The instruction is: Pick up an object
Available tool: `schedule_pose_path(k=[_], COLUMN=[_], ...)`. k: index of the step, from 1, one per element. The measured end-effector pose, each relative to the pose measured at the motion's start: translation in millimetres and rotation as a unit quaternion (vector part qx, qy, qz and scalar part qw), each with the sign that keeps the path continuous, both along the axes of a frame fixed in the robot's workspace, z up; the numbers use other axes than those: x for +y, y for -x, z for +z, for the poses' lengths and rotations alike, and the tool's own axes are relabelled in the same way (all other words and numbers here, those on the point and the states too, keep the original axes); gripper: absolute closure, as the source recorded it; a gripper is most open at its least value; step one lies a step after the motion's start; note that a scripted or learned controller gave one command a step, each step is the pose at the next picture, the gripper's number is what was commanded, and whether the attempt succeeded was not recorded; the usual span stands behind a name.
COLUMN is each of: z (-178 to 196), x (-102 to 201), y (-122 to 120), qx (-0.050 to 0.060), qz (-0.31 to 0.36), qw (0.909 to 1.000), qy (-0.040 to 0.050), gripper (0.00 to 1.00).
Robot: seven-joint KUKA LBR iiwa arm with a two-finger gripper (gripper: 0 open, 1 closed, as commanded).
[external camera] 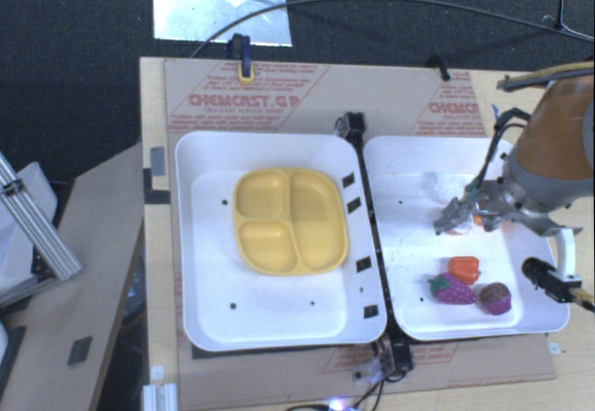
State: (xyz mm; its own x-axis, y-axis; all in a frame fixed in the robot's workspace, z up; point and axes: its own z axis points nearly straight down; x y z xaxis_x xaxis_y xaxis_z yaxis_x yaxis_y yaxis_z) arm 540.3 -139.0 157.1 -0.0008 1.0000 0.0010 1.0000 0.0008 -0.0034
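My gripper [453,220] is low over the middle of the right bin [409,307], reaching in from the right under the orange-banded wrist. A small orange bit [482,219] shows right beside it, partly hidden by the gripper body. Below it, near the bin's front, lie an orange toy pepper [463,268], a purple grape bunch [452,290] and a round purple-and-brown toy [495,298]. A pale, see-through item [446,184] lies just above the gripper. None of the front toys touches the gripper.
The left bin [209,307] holds a yellow divided plate [287,219]. A black clip rail [370,242] runs between the two bins. A black cable part [548,279] of the arm hangs over the right bin's right edge.
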Motion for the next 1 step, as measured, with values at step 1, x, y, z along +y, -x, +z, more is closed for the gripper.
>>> schedule_pose_path(k=[1], z=[-56.5], x=[-4.7], y=[8.9], qx=[0.000], qz=[0.000], qw=[1.0000], qy=[-0.0001], gripper=[0.00])
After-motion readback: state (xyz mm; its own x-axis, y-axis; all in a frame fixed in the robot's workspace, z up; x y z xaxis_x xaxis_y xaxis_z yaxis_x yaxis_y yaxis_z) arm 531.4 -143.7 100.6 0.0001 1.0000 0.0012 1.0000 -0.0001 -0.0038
